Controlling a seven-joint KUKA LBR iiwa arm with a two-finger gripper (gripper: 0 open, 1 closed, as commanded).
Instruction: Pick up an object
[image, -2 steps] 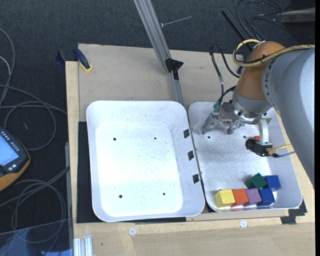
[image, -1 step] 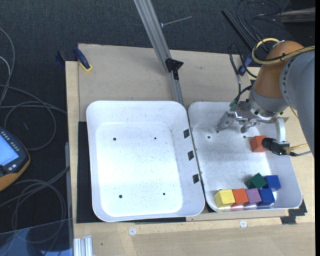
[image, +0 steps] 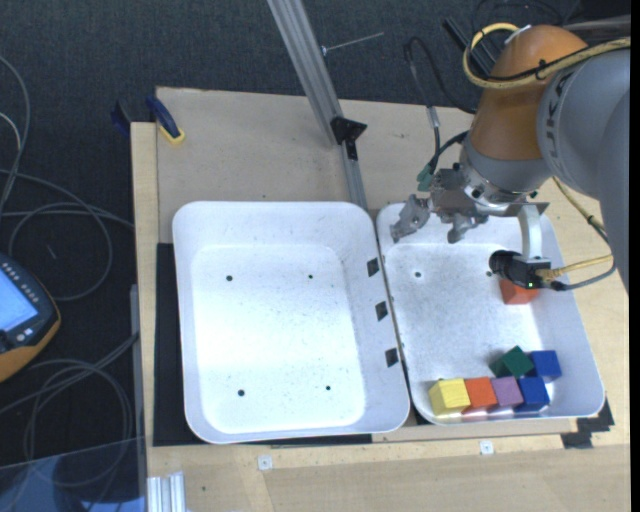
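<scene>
My gripper (image: 432, 222) hangs over the far left part of the right bin (image: 440, 300), open, with nothing between its fingers (image: 404, 220). At the bin's near edge, several blocks lie in a row: yellow (image: 450, 396), orange (image: 481, 392), purple (image: 507, 391) and blue (image: 533, 395). Just behind them sit a green block (image: 514, 360) and a second blue block (image: 546, 363). A red-orange block (image: 518, 291) lies near the bin's right wall, partly hidden by a black part of the arm (image: 508, 265). All the blocks are well apart from the gripper.
The left bin (image: 270, 320) lies beside the right one, with black clips (image: 381, 310) along the shared rim. A slanted metal bar (image: 320, 90) rises behind the bins. Cables trail from the wrist over the right bin's far right side.
</scene>
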